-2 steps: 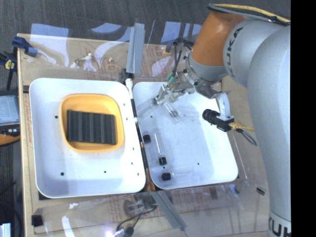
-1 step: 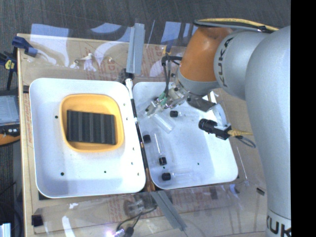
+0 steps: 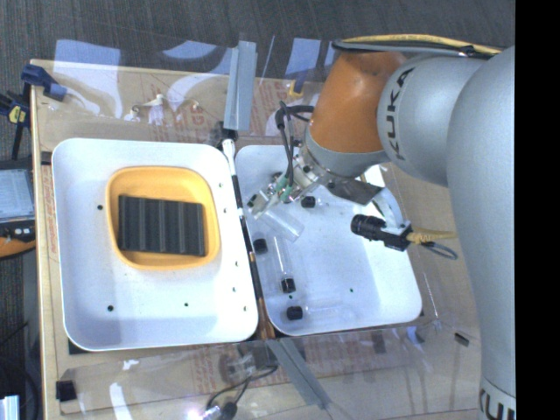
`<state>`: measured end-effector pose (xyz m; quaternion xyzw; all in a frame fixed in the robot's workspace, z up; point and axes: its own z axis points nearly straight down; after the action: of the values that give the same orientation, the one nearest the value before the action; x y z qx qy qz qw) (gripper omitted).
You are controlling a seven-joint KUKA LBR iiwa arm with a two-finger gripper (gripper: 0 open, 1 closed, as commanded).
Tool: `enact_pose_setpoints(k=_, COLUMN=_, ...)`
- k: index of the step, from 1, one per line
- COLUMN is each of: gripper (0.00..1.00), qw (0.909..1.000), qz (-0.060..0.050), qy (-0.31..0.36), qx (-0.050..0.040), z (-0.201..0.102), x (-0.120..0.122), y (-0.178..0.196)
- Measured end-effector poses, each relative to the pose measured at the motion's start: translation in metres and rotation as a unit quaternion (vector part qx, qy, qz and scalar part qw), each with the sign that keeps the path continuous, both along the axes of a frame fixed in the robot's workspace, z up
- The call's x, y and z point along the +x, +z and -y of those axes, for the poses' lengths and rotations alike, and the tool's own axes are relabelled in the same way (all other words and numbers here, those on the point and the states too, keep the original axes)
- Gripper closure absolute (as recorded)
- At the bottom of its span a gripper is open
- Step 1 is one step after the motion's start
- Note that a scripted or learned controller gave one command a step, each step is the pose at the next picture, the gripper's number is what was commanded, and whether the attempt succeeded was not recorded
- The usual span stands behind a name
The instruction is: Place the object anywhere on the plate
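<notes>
Currently tool point(image 3: 278, 191) low over right bin point(image 3: 385, 300); finger state unclear. Yellow plate point(image 3: 162, 182) in left bin point(image 3: 87, 313).

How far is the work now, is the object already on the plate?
Not yet. The yellow square plate in the left white bin carries only a dark ribbed insert. The end effector is over the right white bin. Picking and placing remain.
</notes>
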<state>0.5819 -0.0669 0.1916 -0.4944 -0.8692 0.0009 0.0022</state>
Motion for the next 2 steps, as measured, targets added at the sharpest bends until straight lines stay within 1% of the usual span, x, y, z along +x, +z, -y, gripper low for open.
enact_pose_setpoints(k=1, gripper=0.00, qw=1.0000, qz=0.000, qy=0.000, qx=-0.0002, z=0.000, x=0.000, y=0.000)
enact_pose_setpoints(k=2, gripper=0.00, qw=0.9994, qz=-0.001, qy=0.034, qx=-0.0002, z=-0.081, x=-0.002, y=-0.001)
